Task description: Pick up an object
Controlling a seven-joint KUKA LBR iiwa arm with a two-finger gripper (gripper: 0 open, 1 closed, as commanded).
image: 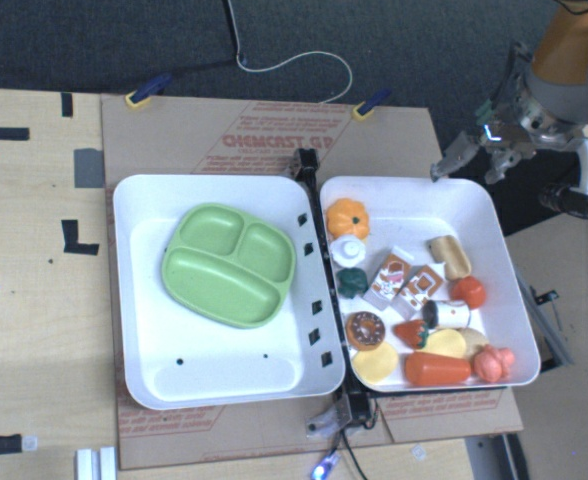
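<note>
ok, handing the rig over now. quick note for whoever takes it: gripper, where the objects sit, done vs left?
Gripper: jaws open, holding nothing, above the far right corner of the right bin.
Objects: toy food piled in the right bin, including a small pumpkin, a chocolate donut, a carrot and a bread roll. A green divided plate lies in the left bin.
Done: nothing picked yet.
Left: descend, grasp one object, lift.

Green divided plate (230, 264) in left bin (139, 298), toy foods in right bin (494, 218), gripper (471, 164) above
</note>
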